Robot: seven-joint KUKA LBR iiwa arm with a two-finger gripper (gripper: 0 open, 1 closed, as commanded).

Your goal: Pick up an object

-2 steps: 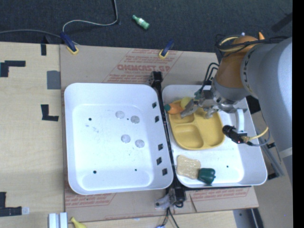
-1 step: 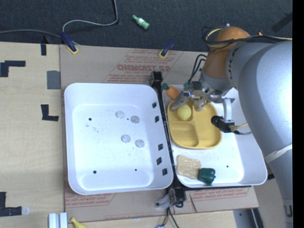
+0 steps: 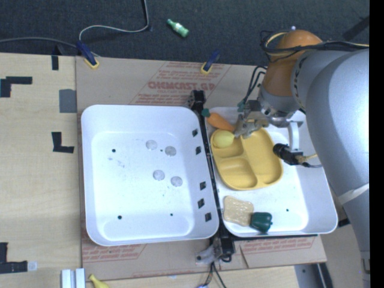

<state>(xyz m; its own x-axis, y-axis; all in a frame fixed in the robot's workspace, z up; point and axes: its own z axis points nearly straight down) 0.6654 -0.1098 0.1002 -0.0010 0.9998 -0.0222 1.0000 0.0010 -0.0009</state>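
Observation:
The right bin (image 3: 303, 206) holds a yellow divided plate (image 3: 249, 164), with a small yellow round fruit (image 3: 222, 139) at the plate's back-left corner. An orange carrot (image 3: 219, 122) lies just behind them. Near the bin's front sit a tan slice of bread (image 3: 237, 210) and a dark green pepper (image 3: 261, 222). My gripper (image 3: 245, 126) hangs low over the back edge of the plate, just right of the carrot and the yellow fruit. Nothing shows between it and the plate that I can make out as held.
The left bin (image 3: 96, 161) has only a few grey marks on its floor. A black divider (image 3: 204, 155) runs between the bins. The grey arm (image 3: 336, 113) covers the right bin's back-right side. Cables and a small green object (image 3: 178, 27) lie behind the bench.

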